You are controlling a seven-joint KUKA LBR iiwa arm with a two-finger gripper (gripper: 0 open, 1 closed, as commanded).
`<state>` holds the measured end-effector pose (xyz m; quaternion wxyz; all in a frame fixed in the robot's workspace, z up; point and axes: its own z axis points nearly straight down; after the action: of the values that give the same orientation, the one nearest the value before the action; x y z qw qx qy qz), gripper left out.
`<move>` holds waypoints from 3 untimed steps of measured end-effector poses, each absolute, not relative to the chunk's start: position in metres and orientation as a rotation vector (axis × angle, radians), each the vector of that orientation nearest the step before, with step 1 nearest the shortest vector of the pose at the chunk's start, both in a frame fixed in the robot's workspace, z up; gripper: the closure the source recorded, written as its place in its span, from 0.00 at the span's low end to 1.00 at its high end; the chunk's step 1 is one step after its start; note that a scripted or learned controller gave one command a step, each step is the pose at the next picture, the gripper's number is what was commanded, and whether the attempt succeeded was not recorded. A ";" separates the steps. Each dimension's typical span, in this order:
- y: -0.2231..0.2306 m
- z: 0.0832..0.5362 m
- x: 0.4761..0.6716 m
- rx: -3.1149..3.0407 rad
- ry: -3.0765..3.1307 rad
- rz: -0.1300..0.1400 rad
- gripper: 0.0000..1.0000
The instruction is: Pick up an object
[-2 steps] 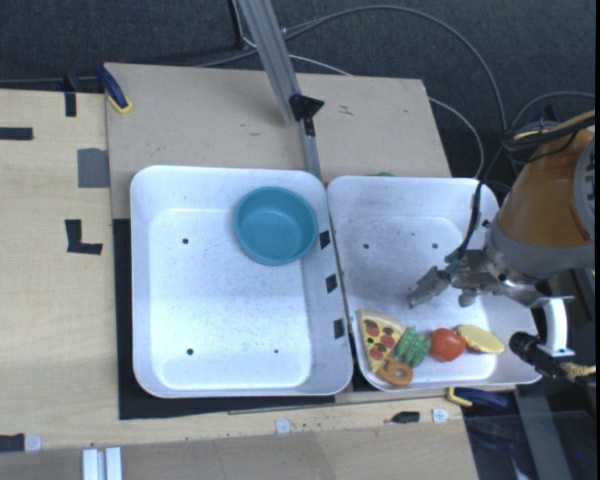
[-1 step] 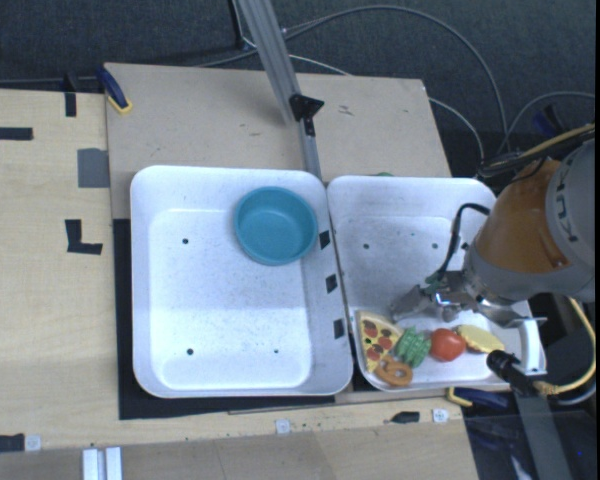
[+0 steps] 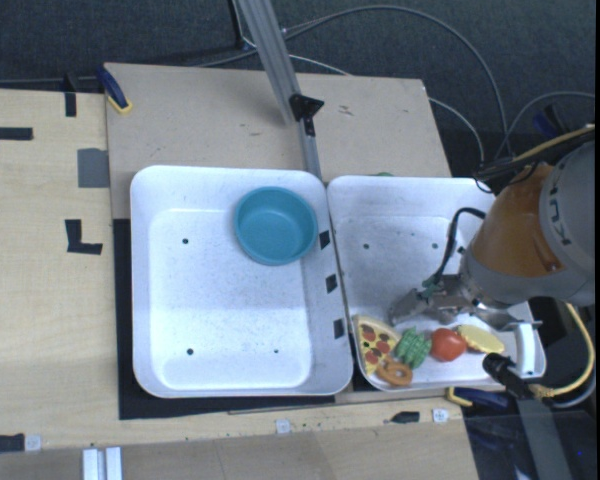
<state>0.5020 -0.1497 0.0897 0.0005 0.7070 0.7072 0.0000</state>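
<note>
Here, your candidates lie clustered in the right bin's (image 3: 380, 208) near corner: a pizza slice (image 3: 376, 342), a green toy (image 3: 413, 347), a red tomato (image 3: 447, 345). The gripper (image 3: 420, 306) hovers just above them; whether it is open I cannot tell. You're approaching; descend next.

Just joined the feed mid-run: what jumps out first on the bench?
A blue bowl sits alone at the far side of the left bin. In the right bin, colourful toy food, including a pizza slice and a tomato, crowds the near corner, with the hand low just above it.
</note>
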 end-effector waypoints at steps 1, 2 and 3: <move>-0.150 0.101 0.503 2.219 2.218 0.002 1.00; -0.149 0.149 0.494 2.219 2.221 0.003 1.00; -0.147 0.211 0.493 2.218 2.220 0.004 1.00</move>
<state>0.4933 -0.1474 0.2111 0.0019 0.7068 0.7074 0.0013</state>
